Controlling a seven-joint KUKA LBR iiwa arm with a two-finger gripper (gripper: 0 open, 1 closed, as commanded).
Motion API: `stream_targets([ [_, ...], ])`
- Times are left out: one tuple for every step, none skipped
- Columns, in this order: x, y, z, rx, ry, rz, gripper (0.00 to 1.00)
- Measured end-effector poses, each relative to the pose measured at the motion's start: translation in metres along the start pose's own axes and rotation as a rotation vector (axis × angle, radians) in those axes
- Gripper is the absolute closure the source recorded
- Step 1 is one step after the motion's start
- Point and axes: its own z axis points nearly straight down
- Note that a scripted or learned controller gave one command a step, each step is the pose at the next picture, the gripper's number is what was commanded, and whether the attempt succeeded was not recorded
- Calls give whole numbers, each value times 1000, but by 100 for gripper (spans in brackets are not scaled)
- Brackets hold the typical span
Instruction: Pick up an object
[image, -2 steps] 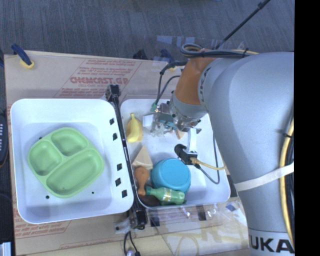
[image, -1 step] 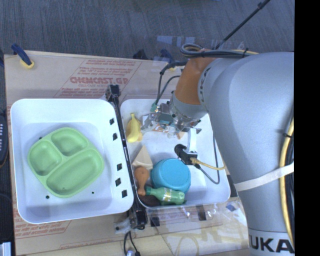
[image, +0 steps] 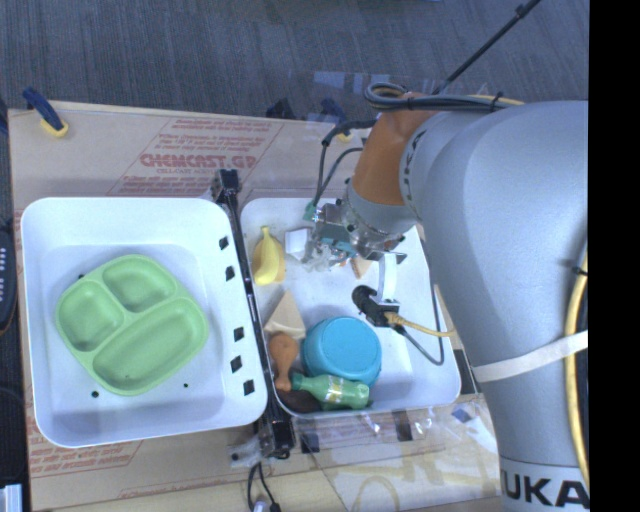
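**A:** What sits closest to the lens?

**B:** The grey arm (image: 500, 250), bulking up the right of the view, with its orange band (image: 385, 160) above the wrist. It reaches down to the fingers (image: 328, 250), which are over the far part of the right bin (image: 440, 385).

**A:** How wide are they?

**B:** I cannot tell. The metal there is a blur, and I cannot tell whether anything sits between them either.

**A:** Any writing?

**B:** "KUKA" (image: 543, 490) on the arm's base, well nearer the camera than the fingers. On the cardboard (image: 150, 135) covering the counter, beyond the fingers and to their left in the view, red print reads "CHEMCAST GP" (image: 198, 160). The lines under it are too small to read.

**A:** And the things to pick?

**B:** The largest is a green plate (image: 130, 325) with three compartments, in the left bin (image: 40, 240), well to the left of the fingers. The rest share the fingers' bin:
- A round blue bowl (image: 342, 350) lies nearer the camera than the fingers.
- A yellow banana-shaped piece (image: 267, 258) lies near their left, by the bin's wall.
- A pale tan wedge (image: 285, 316) sits between that piece and the bowl.
- A green bottle (image: 332, 392) lies on its side against the bowl's near edge.
- A brown piece (image: 283, 355) is at the bowl's left.
- A small tan scrap (image: 361, 266) is just beside the fingers on their right.
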Motion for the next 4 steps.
stream_targets([
  [0, 0, 0, 1, 0, -1, 0],
  [0, -9, 20, -6, 2, 278, 0],
  [-18, -75, 16, -11, 2, 485, 0],
  [15, 16, 17, -9, 7, 560, 0],
])
